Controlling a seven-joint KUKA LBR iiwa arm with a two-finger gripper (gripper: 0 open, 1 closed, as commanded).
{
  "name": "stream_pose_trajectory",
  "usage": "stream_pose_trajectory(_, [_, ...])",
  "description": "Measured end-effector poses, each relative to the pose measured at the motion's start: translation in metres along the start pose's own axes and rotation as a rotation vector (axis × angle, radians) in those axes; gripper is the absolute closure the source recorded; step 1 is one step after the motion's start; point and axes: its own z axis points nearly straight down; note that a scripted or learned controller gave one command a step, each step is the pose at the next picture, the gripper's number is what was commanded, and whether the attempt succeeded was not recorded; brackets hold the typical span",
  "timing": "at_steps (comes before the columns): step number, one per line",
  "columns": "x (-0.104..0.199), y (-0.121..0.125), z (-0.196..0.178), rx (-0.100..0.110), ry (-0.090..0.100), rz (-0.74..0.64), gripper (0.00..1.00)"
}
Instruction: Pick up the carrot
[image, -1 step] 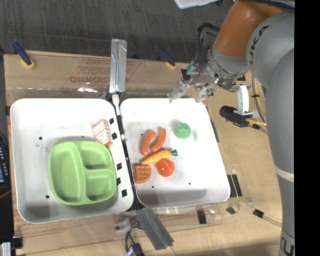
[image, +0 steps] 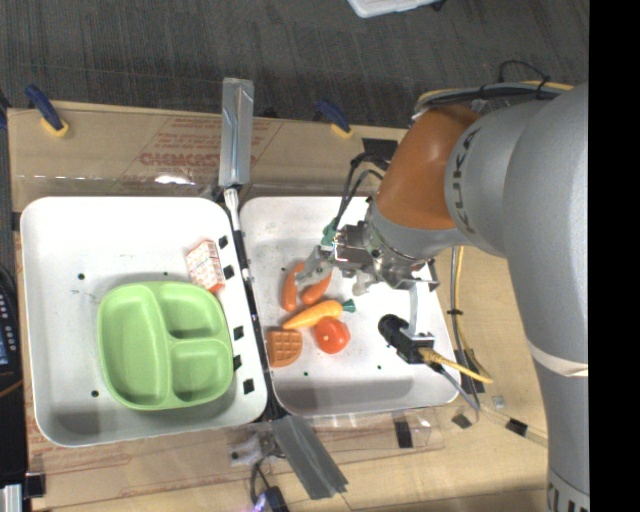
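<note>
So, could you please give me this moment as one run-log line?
stage: reaching | gripper: low in right bin, over orange pieces | carrot: lying on bin floor, not lifted | tomato: beside carrot

The carrot (image: 316, 313) lies in the right bin (image: 262, 228), the divided tray (image: 165, 345) in the left bin (image: 60, 230).

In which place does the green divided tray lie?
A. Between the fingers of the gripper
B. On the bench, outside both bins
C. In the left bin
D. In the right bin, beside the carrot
C: the green divided tray rests on the floor of the left bin, while the carrot lies in the right bin under the gripper.
</note>
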Motion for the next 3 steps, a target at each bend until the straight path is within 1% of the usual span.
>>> stream_pose_trajectory(1, [-0.028, -0.015, 0.099, -0.004, 0.001, -0.007, 0.00])
stream_pose_trajectory(2, [-0.028, -0.016, 0.090, -0.001, 0.000, -0.011, 1.00])
stream_pose_trajectory(3, [0.043, -0.003, -0.002, -0.005, 0.001, 0.105, 1.00])
